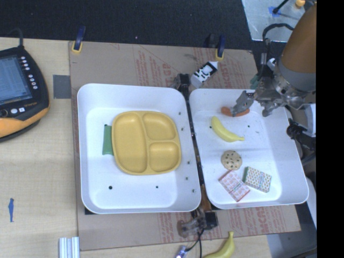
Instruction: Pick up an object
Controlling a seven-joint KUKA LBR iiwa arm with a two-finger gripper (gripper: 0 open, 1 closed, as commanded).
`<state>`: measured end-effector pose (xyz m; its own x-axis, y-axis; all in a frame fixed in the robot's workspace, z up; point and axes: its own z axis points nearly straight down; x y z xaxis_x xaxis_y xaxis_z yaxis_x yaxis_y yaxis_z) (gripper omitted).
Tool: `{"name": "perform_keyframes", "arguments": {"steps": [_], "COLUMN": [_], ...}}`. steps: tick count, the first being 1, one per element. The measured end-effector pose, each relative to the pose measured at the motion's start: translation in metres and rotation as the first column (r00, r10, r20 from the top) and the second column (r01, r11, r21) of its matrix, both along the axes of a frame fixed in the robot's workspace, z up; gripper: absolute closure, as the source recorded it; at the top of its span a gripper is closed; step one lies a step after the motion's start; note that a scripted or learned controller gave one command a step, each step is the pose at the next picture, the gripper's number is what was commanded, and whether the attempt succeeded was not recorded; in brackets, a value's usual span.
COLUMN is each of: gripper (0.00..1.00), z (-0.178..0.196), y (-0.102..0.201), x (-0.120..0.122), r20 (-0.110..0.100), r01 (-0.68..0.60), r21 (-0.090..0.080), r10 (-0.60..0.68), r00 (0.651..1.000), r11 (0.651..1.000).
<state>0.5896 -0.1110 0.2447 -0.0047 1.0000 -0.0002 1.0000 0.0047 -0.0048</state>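
Gripper (243, 102) at far side of right bin (290, 160), fingers clamped on orange carrot (237, 111). Carrot sits low over bin floor, just beyond banana (226, 130). Cookie (231, 159) and 2 packets nearer.

— What lies in the left bin (88, 144)?

— A divided tray (145, 142) in the middle, with a flat strip (107, 140) tucked under its left edge.

— And the right bin (290, 160)?

— My gripper (253, 102) sits over its far part, just beside a carrot (236, 111). Nearer lies a banana (226, 131), then a cookie (231, 159), then two packets (234, 185) (258, 179) side by side at the near edge.

— Outside the bins?

— A pendant (19, 93) far left on the bench (37, 187); another banana (221, 247) before the right bin.
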Motion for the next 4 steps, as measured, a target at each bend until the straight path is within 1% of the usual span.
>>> {"name": "perform_keyframes", "arguments": {"steps": [1, 2, 3, 4], "gripper": [0.00, 0.00, 0.00, 1.00], "z": [-0.098, -0.139, -0.153, -0.142], "y": [-0.037, -0.008, -0.036, -0.037], "x": [-0.005, 0.058, 0.054, 0.054], "r20": [-0.002, 0.000, -0.001, -0.003], "r01": [0.000, -0.002, 0.000, -0.002], "r21": [-0.001, -0.002, -0.001, -0.001], "r10": [0.000, 0.002, 0.000, 0.002], "r00": [1.000, 1.000, 1.000, 1.000], "r11": [1.000, 1.000, 1.000, 1.000]}}
